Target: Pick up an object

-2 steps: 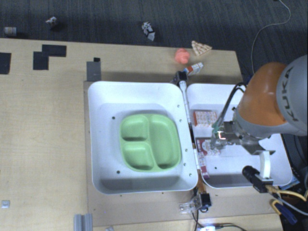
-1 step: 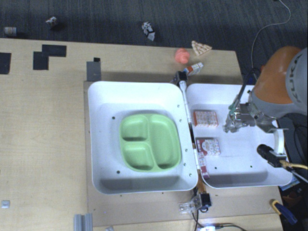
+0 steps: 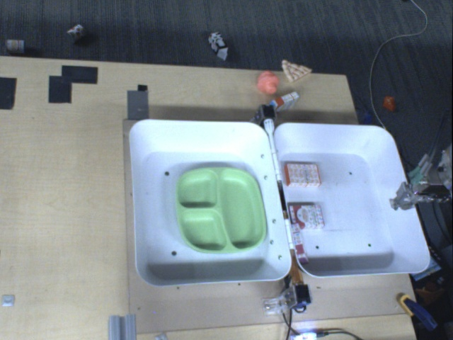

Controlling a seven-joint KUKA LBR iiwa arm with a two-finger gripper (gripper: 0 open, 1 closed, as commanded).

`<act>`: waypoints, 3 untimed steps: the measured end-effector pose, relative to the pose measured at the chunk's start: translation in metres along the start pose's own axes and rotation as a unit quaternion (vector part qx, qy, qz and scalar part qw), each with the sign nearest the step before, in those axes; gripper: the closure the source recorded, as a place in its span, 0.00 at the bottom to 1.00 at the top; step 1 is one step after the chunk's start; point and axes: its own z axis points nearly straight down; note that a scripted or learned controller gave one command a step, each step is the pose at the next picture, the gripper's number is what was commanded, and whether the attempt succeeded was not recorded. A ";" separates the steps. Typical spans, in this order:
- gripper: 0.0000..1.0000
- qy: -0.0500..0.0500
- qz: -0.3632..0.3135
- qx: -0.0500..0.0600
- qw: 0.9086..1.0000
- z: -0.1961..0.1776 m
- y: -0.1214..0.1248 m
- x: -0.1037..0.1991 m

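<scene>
**Two small packets to choose from, both in the right bin**

The likeliest pick is the upper packet (image 3: 302, 174), a flat, pinkish, grid-printed rectangle lying on the floor of the right bin (image 3: 368, 147), close to the wall shared with the left bin. Just below it, apart from it, lies the lower packet (image 3: 307, 216), red and white, about the same size. Both look light and thin, probably card or foil, so I judge they will crush or skid if I squeeze hard. Lying flat, they offer little height; I would take one across its short sides, coming straight down, and keep clear of the dividing wall.

The left bin (image 3: 148, 147) holds a green tray (image 3: 221, 209) with three compartments, stiff and wide, a poorer fit for my two fingers.

My gripper (image 3: 417, 193) sits at the right bin's outer rim, well apart from both packets. It is small and blurred here, so whether it stands apart or together I cannot tell. Nothing is seen in it.
</scene>
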 end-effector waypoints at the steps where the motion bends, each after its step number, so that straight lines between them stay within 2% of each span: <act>1: 1.00 0.000 -0.003 -0.002 1.000 -0.010 0.002 0.001; 2: 1.00 -0.001 -0.005 -0.004 1.000 -0.021 0.003 0.002; 3: 1.00 0.002 -0.001 0.000 1.000 -0.042 0.004 0.099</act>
